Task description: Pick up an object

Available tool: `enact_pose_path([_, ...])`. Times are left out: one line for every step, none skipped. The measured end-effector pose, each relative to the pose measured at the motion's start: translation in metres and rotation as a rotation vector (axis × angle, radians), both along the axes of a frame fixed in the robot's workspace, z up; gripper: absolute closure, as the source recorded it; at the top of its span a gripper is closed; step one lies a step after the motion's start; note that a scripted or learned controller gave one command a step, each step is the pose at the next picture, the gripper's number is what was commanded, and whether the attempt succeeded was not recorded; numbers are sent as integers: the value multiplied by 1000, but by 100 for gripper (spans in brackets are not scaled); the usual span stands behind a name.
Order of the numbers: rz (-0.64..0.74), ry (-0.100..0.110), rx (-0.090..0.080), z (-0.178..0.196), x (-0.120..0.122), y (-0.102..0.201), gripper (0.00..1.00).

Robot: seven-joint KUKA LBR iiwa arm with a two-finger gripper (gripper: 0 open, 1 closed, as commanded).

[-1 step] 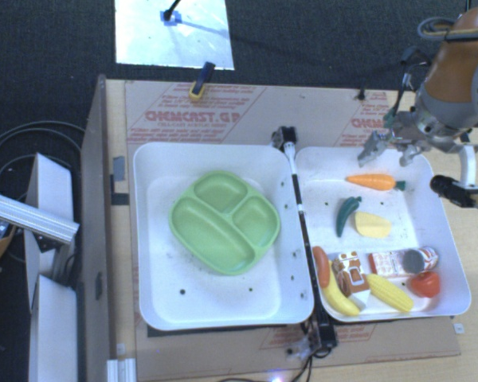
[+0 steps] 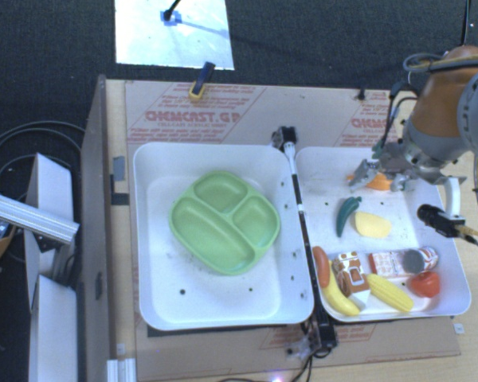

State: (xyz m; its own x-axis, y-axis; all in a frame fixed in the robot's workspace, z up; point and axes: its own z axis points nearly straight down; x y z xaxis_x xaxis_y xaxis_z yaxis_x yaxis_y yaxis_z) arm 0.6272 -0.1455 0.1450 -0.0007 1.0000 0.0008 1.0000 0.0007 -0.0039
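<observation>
My gripper [image 2: 380,177] hangs over the far part of the right bin [image 2: 462,301]. An orange toy piece [image 2: 378,184] sits between its two fingers, which close on it from left and right. Whether the piece rests on the bin floor or is lifted is unclear. Below it lie a green chili pepper [image 2: 346,213] and a yellow lemon-like piece [image 2: 372,225]. Along the bin's near side are a red sausage [image 2: 322,266], a banana [image 2: 337,295], a small printed carton [image 2: 351,272], a corn cob [image 2: 389,292], a wrapped packet [image 2: 396,263] and a red tomato [image 2: 425,282].
The left bin [image 2: 155,293] holds a green divided plate [image 2: 225,222]. A black rod [image 2: 295,189] runs along the divider between the bins. A black handle-like part [image 2: 436,220] juts over the right bin's right side below the arm [image 2: 454,102].
</observation>
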Motion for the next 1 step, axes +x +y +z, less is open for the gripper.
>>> enact_pose_path([5, 0, 1, -64, -23, 37, 0])
